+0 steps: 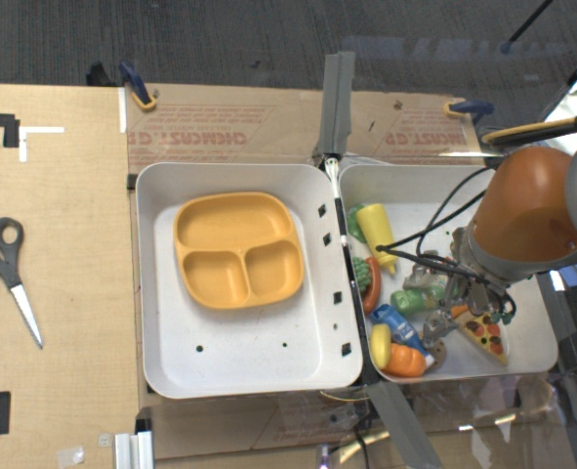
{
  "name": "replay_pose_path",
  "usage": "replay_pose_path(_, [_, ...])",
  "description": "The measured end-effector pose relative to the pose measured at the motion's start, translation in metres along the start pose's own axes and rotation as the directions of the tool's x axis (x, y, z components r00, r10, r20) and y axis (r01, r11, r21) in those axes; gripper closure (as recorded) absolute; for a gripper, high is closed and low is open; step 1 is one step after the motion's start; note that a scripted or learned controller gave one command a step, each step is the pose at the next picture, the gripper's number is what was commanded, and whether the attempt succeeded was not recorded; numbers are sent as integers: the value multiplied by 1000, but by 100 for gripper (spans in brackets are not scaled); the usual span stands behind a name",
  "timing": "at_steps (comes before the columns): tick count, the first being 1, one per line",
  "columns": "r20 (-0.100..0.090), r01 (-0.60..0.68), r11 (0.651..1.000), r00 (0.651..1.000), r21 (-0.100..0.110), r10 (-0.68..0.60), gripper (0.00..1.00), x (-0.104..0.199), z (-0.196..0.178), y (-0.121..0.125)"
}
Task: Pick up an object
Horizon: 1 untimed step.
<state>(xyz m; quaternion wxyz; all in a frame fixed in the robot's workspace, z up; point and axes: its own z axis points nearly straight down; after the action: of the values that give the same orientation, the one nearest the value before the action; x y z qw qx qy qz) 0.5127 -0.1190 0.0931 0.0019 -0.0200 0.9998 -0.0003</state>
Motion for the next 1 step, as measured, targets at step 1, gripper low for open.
replay_pose_path(1, [2, -198, 980, 980, 0, 198, 0, 2, 0, -30])
